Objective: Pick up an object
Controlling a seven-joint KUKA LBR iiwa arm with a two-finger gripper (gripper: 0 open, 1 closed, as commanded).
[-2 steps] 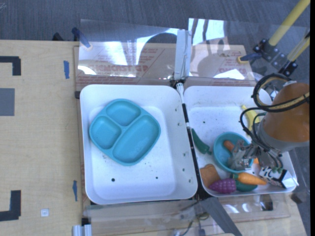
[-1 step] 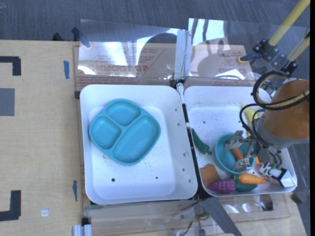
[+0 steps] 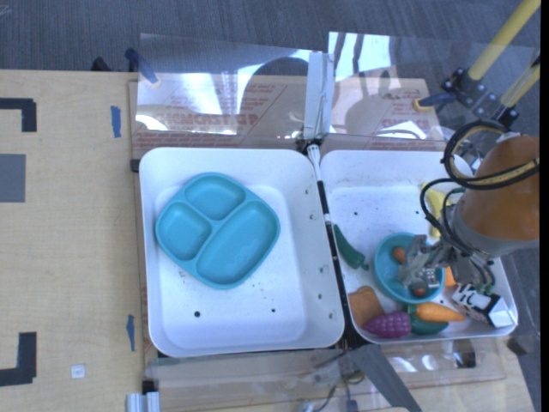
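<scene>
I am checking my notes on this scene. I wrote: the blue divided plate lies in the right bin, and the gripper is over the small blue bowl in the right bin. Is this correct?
Not quite. The camera view shows the blue divided plate in the left bin, not the right one. The rest holds: the gripper is over the small blue bowl in the right bin.

Robotics lab test cell, not a home. A pale plywood desk (image 3: 60,256) carried black fiducial-style squares (image 3: 24,114) and blue tape marks (image 3: 116,120). Two shallow white plastic bins (image 3: 171,166) sat side by side behind clear acrylic panels (image 3: 232,84). A grey industrial arm with an orange band (image 3: 506,191) trailed black cables (image 3: 459,157) over grey carpet (image 3: 257,7).
</scene>
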